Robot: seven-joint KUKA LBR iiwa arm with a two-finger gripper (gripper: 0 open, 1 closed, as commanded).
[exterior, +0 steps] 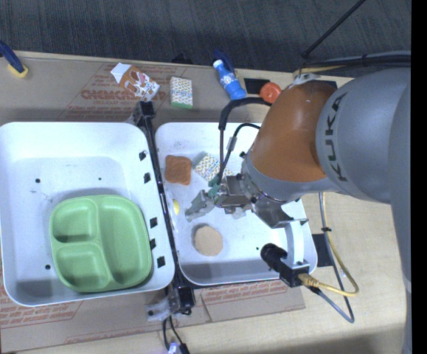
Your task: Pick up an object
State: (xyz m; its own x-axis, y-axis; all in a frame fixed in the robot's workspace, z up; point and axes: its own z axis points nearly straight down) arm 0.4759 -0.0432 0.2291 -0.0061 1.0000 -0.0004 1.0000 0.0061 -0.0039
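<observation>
The right bin [198,270] holds an orange-brown block [178,169], a round tan disc [208,240], a small patterned packet [207,165] and a small yellow piece [175,206] by the left wall. My gripper [197,203] hangs low over the bin's middle, between the block and the disc, just above and left of the disc. It is open, and I see nothing between its fingers. The arm's orange band [294,135] and grey body cover the right half of this bin.
A green divided plate [99,242] lies in the left bin [21,146]. Behind the bins lie a snack packet [136,83], a small box [181,92], a blue clamp [229,80] and an orange object [271,91]. A yellow cable [338,290] loops at the front right.
</observation>
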